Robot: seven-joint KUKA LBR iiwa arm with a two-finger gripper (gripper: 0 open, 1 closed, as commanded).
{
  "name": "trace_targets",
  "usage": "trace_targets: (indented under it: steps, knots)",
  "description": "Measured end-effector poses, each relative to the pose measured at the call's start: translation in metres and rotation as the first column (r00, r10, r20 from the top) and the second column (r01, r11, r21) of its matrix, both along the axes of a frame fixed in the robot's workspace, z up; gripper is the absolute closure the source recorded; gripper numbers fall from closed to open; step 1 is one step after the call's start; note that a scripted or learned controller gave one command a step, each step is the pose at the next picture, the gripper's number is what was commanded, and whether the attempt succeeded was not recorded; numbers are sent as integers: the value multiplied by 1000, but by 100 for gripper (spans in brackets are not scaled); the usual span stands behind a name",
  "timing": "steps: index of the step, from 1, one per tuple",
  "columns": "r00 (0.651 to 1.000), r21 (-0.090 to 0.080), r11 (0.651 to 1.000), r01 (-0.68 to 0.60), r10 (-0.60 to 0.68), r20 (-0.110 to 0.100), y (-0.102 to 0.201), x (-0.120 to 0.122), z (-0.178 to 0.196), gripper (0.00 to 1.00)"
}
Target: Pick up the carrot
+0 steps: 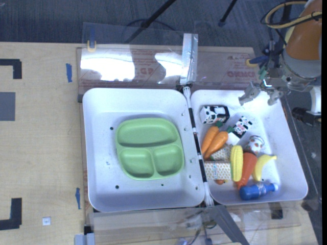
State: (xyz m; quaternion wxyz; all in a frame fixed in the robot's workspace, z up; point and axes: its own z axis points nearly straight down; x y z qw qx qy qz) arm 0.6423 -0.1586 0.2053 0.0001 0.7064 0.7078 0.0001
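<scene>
We see the tool (260, 92) over the right bin's (294, 152) back edge – fingers spread, holding nothing. Carrot (213, 141) lies at that bin's left side (touching the corn (236, 162)) – well apart from the tool.

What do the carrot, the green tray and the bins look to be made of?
Carrot: likely moulded plastic toy, smooth orange with a slight sheen. Green tray: probably matte plastic, one even colour with rounded, moulded compartments. Bins: seemingly thin formed white plastic, glossy, catching glare near the rims. None can be confirmed by look alone.
</scene>
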Motion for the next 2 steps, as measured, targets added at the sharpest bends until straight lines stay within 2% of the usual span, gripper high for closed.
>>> trace_targets:
  steps: [1, 2]
  knots:
    - [998, 0, 998, 64, -64, -2, 63, -5, -70, 0]
    - [992, 0, 992, 123, -123, 1, 112, -23, -20, 0]
